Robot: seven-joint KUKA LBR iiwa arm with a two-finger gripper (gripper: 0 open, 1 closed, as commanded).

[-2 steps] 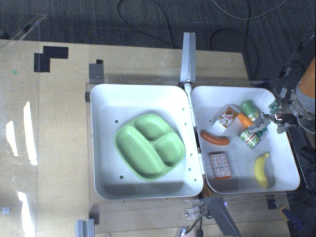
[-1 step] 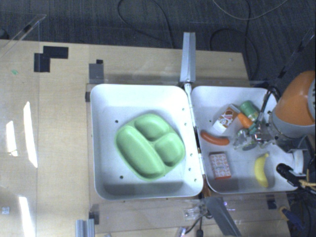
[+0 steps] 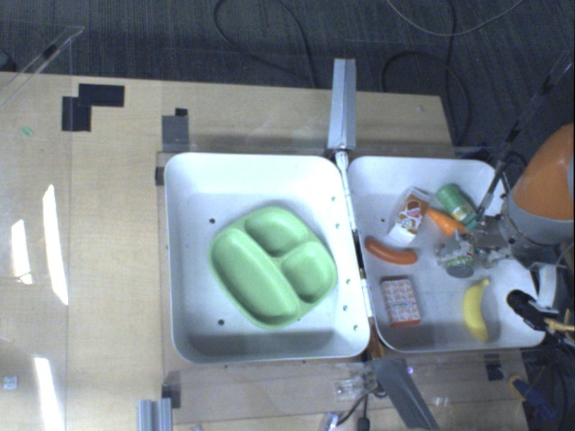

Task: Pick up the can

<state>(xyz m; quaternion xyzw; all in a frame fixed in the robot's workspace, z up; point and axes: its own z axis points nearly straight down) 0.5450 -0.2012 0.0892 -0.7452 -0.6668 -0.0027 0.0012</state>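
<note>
Right now we hover our gripper (image 3: pixel 460 251) low in the right bin (image 3: pixel 431 330), just below the green can (image 3: pixel 455 201) lying by the carrot (image 3: pixel 442 221), likely lining up; we cannot tell the gripper's state, and we see nothing held.

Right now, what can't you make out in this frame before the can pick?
- Hand: small and blurred in the camera view; open or shut cannot be told, nor whether it touches the green can.
- Arm: cut off by the right edge.
- Carton: print too small to read.
- Box: label too small to read.
- Carrot: partly hidden by the hand's metal parts.
</note>
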